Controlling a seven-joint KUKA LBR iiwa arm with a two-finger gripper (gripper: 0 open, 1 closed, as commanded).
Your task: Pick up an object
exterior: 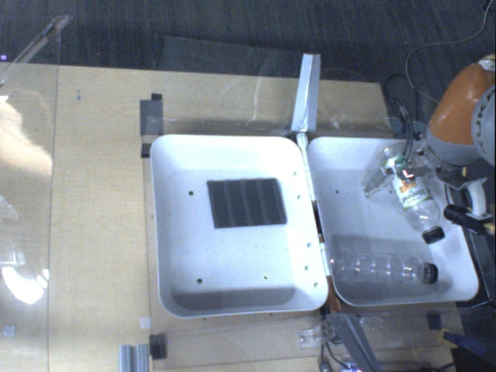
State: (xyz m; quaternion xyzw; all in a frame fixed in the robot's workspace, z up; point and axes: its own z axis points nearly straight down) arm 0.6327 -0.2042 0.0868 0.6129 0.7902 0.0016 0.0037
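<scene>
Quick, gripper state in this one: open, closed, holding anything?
Gripper: cannot be told. It is over the right bin, at the far end of a labelled bottle.

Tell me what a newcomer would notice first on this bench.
The dark ribbed rectangular panel lies flat in the middle of the left white bin, stark against its pale floor. In the right white bin, a clear plastic bottle with a black cap lies along the near wall, and a second clear labelled bottle lies slanted at the far right, close beside the grey arm with its orange band.
</scene>
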